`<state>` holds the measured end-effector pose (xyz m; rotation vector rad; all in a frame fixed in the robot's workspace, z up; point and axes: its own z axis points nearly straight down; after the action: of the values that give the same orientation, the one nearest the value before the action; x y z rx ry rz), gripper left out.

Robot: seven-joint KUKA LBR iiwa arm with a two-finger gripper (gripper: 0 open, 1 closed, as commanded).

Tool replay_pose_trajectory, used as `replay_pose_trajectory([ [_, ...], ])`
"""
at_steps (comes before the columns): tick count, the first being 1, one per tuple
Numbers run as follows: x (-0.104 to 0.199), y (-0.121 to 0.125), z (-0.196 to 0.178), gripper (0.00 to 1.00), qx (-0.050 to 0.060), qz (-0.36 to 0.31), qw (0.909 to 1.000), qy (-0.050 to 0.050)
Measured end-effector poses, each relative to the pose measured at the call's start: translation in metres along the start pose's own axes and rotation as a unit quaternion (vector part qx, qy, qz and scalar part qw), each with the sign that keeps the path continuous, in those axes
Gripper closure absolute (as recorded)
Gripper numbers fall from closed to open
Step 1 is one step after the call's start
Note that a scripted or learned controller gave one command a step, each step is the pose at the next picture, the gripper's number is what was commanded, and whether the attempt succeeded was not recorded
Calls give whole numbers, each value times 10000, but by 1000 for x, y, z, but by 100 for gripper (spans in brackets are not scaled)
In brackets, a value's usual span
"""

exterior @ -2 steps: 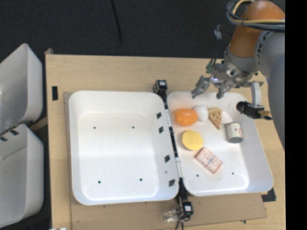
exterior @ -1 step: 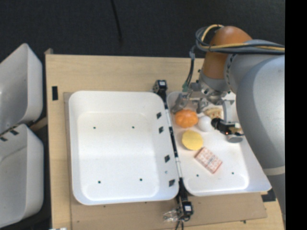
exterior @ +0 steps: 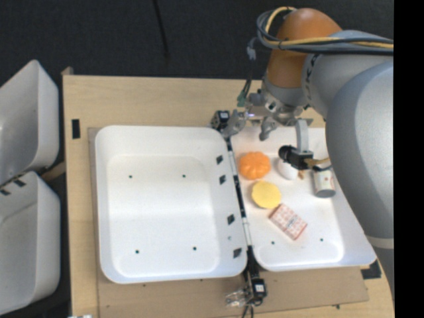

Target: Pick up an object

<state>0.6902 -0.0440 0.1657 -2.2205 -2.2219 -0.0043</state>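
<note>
My gripper hangs over the far end of the right bin, just above and behind an orange rounded object. In front of the orange one lies a yellow disc, and nearer the front a pink patterned block. A small white object and a silver cylinder rest to the right of these, close to the arm. Nothing shows between the fingers from this angle.
The left bin sits beside the right one, and their shared rims form a ridge just left of the orange object. The grey arm covers the right bin's far right corner.
</note>
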Motion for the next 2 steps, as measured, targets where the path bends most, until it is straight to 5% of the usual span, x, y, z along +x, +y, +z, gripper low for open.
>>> replay_pose_trajectory([
  [2,-16,-16,5,0,-150,-58,9998,93],
])
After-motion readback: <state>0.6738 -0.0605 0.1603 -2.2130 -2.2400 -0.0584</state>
